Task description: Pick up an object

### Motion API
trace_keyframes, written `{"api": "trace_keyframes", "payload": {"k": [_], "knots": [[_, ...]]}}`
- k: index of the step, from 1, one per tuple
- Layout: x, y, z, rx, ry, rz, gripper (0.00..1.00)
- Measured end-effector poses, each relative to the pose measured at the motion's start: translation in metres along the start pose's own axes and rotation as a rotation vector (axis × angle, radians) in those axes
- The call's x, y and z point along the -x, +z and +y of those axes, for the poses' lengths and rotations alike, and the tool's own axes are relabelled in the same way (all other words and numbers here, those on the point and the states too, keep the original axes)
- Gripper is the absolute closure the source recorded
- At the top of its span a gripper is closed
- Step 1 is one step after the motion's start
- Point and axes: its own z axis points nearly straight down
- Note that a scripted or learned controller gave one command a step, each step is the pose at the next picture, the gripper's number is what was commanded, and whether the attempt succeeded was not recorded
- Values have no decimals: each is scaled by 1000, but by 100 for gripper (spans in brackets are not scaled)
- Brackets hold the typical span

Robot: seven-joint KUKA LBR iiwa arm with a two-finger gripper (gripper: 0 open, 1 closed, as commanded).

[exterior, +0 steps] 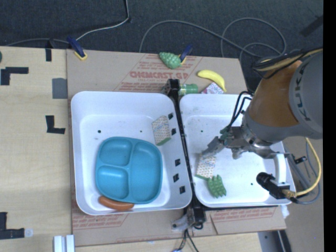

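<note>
currently gripper sits above packet, can't tell its state; packet looks light, floppy, so pinch an edge.

Your grey KUKA arm with its orange band reaches in from the right, wrist bent down and leftward. You can see its two-finger gripper pointing left, though the fingers' spread is unclear.

KUKA iiwa arm: grey casing, white lettering partly visible, 1 wide orange band above the wrist. Black cables loop along the orange section. Wrist end is dark metal hardware; a black cylindrical fitting sticks out below it.
</note>
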Motion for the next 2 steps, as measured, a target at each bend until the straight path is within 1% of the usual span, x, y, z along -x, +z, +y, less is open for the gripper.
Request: {"api": "trace_keyframes", "payload": {"k": [1,2], "knots": [[29,15,63,1,-1,-1,0],[28,112,22,3,0,1,0]]}}
